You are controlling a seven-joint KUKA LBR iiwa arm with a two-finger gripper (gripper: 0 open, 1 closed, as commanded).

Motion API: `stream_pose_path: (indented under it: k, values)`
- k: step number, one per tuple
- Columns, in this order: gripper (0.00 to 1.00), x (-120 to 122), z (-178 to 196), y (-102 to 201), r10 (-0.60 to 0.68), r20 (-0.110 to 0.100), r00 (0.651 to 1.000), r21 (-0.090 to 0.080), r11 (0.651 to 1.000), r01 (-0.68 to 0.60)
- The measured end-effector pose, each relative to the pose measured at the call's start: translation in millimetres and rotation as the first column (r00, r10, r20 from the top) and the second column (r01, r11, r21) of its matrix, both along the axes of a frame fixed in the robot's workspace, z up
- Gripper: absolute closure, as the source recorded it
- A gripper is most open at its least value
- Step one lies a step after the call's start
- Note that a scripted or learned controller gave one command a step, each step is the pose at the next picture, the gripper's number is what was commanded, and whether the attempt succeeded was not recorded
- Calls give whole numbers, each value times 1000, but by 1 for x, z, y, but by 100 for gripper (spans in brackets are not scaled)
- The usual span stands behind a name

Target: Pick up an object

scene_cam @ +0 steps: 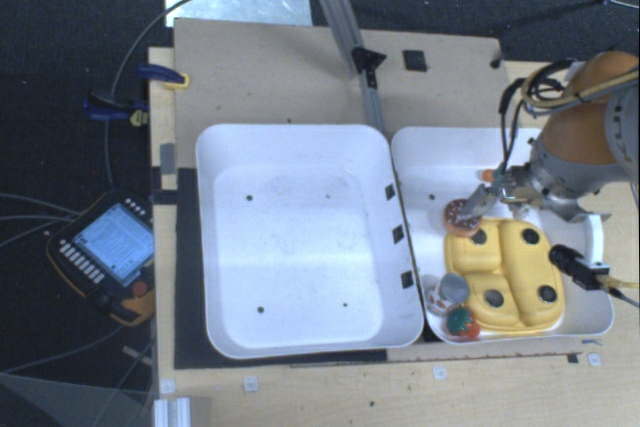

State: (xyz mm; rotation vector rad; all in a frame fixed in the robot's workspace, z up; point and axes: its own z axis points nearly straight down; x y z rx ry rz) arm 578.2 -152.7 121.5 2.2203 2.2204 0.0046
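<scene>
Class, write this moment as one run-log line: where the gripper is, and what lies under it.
gripper: in right bin | over pink round object beside yellow block | grasp: none seen | left bin: not involved

Bright even light, white bins [300, 165] glaring, slightly soft focus.

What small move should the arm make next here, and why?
Probably lower a little onto the small pinkish round object: the gripper sits at its edge in the right bin, just above the yellow block, with nothing visibly held.
</scene>
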Motion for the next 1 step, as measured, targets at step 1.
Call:
stream_pose_path:
  k: [1]
  values:
    - [100,4,16,3,3,11,1000,4,1000,-3]
